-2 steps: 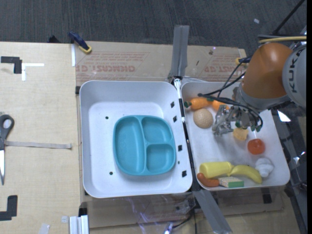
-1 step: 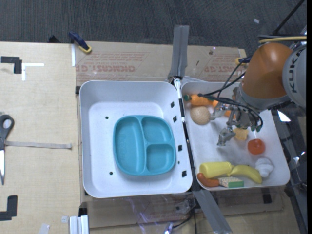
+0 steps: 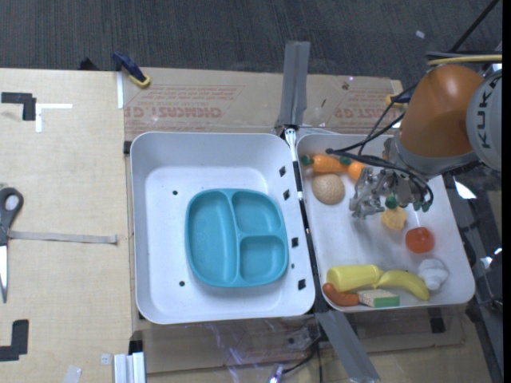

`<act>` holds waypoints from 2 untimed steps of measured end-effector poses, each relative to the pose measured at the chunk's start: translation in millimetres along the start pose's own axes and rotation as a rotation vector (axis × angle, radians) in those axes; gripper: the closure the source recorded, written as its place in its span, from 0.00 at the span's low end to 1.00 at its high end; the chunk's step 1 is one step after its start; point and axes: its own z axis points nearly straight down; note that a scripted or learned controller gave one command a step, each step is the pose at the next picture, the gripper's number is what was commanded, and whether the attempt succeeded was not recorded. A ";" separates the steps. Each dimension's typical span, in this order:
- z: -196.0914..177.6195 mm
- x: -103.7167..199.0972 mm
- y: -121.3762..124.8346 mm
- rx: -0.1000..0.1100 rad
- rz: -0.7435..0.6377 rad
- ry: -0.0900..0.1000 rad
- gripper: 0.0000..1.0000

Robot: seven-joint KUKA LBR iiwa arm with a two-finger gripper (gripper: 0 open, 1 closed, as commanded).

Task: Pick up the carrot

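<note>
The carrot (image 3: 326, 163), orange with a green top at its left end, lies at the far left corner of the right bin (image 3: 453, 231), close to the bin's back wall. My gripper (image 3: 366, 201) hangs over the middle of that bin, to the right of the carrot and a little nearer the front, and apart from it. Nothing shows in its grasp. The arm's orange band (image 3: 435, 114) sits above it at the right.
A tan round roll (image 3: 327, 188) lies just in front of the carrot, and a small orange piece (image 3: 356, 169) right of it. A yellow lump (image 3: 393, 219), tomato (image 3: 419, 238), banana (image 3: 404, 284), yellow block (image 3: 354, 277) and red piece (image 3: 342, 297) fill the bin's front. A blue divided tray (image 3: 236, 237) sits in the left bin (image 3: 152, 214).
</note>
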 end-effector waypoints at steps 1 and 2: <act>-139.1 30.1 51.4 -0.002 0.121 0.004 1.00; -139.1 30.1 51.4 -0.002 0.120 0.004 0.00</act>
